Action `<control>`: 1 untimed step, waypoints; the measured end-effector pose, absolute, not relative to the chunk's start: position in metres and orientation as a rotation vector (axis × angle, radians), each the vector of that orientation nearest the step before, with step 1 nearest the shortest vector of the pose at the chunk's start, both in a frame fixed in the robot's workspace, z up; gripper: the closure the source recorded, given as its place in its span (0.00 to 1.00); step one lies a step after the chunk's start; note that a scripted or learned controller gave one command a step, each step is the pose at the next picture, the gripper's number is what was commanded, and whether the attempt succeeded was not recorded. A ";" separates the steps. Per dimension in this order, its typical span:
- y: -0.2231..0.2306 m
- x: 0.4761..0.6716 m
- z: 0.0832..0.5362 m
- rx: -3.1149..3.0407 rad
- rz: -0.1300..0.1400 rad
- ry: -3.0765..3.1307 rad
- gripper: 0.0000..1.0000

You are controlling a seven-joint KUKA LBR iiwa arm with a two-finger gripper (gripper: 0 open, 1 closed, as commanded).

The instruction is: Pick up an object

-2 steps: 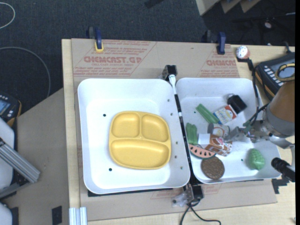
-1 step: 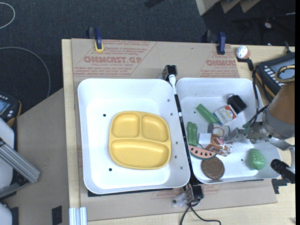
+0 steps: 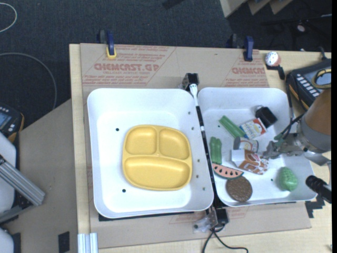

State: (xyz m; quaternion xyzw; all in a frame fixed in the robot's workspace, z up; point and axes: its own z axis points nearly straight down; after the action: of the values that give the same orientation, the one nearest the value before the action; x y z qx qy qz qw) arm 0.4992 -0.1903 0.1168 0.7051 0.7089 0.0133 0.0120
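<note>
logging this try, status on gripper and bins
Gripper low in right bin, nothing seen between fingers. Objects loose: watermelon slice, brown cookie, green ball. Yellow plate in left bin.

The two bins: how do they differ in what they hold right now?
The left bin holds a single big item, a yellow divided plate; the right bin holds many small ones, among them a watermelon slice, a brown cookie and a green bumpy ball. The gripper is over the right bin, not the left. Both are shallow, white, rounded trays.
</note>
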 end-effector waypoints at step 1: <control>-0.150 0.502 0.107 2.205 0.033 2.208 1.00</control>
State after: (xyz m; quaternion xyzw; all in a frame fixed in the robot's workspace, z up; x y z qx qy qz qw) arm 0.5016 -0.1502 0.1074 0.7065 0.7075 0.0105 0.0108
